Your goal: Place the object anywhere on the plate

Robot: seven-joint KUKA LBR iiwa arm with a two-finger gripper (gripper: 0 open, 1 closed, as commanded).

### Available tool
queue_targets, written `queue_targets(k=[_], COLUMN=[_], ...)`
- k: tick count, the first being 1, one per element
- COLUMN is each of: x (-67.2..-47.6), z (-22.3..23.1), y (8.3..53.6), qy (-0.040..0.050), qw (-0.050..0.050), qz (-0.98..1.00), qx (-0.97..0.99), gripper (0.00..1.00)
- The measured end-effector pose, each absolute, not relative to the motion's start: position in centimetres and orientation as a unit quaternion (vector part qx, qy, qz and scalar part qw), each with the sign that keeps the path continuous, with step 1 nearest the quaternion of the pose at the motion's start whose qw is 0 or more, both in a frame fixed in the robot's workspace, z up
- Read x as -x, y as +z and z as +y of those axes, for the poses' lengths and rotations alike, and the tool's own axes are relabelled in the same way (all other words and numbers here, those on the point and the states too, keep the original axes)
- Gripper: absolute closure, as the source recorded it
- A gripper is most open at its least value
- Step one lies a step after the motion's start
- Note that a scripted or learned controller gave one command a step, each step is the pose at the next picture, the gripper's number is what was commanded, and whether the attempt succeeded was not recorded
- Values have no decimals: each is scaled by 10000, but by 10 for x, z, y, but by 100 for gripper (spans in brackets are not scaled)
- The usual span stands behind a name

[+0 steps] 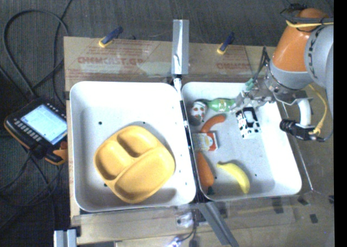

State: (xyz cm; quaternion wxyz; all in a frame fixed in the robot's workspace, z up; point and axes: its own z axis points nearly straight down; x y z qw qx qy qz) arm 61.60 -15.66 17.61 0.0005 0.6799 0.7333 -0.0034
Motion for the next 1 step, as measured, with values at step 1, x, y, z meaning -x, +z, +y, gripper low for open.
queue_targets(k=[1], x=[-558], z=[-103], y=[148], qy=[-13], qw=[-23], qz=[7552], qx=[-6555], gripper=[100])
